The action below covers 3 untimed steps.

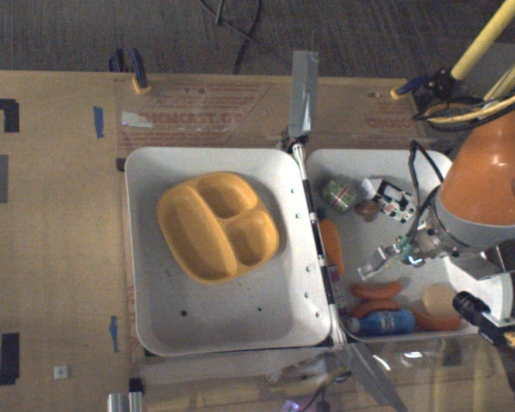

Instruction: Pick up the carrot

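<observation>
**Gripper Position and Task Status: Carrot Pick**

Gripper (379,264) hangs over the middle of the right bin (429,163), its fingers pointing toward the bin's left wall. Whether the fingers are spread or closed cannot be told from the camera view (they appear pale and blurred), and nothing is visibly held between them.

Reading left to right:

1. The left bin (154,316) carries a yellow divided dish (217,226) near its centre.
2. The carrot (331,245) lies in the right bin, lengthwise against the left wall, about midway along it.
3. A small can (342,195) lies toward the right bin's far left corner.
4. Two reddish sausage-like items (376,290) and a blue bottle (384,322) lie along the near edge.

Task status: the carrot rests on the bin floor, so the pick is not yet done. The gripper is just beside it, to the right, apart from it. Remaining, by judgement: align over the carrot, descend, close and lift. The wall alongside leaves little clearance for one finger.
</observation>
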Available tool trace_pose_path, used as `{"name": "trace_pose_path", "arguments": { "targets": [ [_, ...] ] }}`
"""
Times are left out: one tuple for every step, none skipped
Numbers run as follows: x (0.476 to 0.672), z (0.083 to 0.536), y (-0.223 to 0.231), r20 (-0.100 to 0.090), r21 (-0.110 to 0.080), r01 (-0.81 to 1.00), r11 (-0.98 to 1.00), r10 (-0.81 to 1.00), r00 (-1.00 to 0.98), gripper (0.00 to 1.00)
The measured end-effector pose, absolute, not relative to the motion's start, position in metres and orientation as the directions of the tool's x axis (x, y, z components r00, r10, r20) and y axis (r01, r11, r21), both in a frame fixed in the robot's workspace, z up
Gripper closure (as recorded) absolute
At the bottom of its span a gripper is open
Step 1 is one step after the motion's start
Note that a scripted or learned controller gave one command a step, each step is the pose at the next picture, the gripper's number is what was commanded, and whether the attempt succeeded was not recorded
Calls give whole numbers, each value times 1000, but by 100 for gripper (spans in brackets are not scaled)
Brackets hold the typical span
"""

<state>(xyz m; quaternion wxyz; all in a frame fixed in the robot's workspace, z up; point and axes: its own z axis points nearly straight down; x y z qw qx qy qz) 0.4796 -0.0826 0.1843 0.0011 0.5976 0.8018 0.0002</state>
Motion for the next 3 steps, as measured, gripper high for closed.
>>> {"name": "trace_pose_path", "arguments": {
  "targets": [
    [490,184,-11,-1,2,940,340,940,-340,0],
    [480,184,-73,0,0,939,345,939,-345,0],
    [479,150,8,-1,1,918,396,918,-396,0]
  ]
}}
